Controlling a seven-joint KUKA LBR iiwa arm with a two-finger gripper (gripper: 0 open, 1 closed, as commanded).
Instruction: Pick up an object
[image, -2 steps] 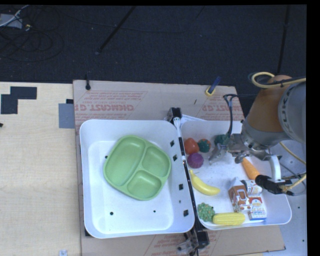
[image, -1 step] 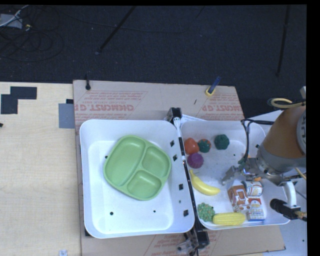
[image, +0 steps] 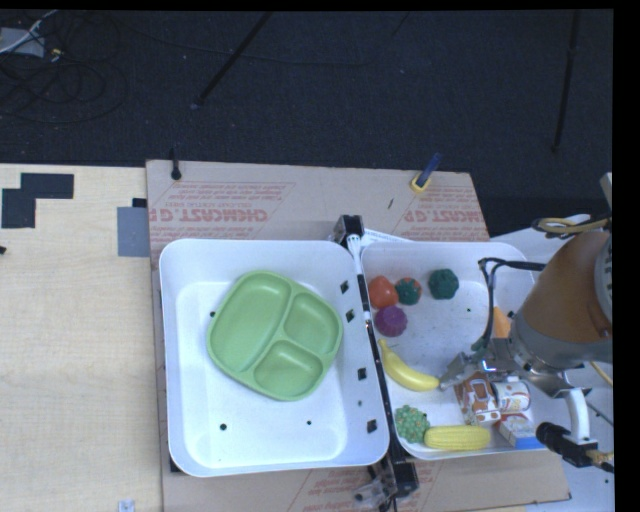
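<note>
The right bin (image: 440, 262) holds several toy foods. A red tomato (image: 382, 292), a small green piece (image: 408, 291) and a dark green one (image: 444, 284) lie near its far side, with a purple piece (image: 391, 320) just below them. A yellow banana (image: 405, 371) lies by the bin's left wall. A light green bunch (image: 410, 420) and a corn cob (image: 457, 437) rest at the near edge. A red and white carton (image: 492, 398) lies at the near right. My gripper (image: 468, 368) hangs low between the banana and the carton, close to the carton's top left corner.
A green divided plate (image: 275, 335) lies in the left bin (image: 190, 400). The arm's orange band (image: 565, 295) and grey body cover the right bin's right side. Both bins sit on cardboard (image: 250, 205). A blue and yellow tool (image: 426, 173) lies at the cardboard's far edge.
</note>
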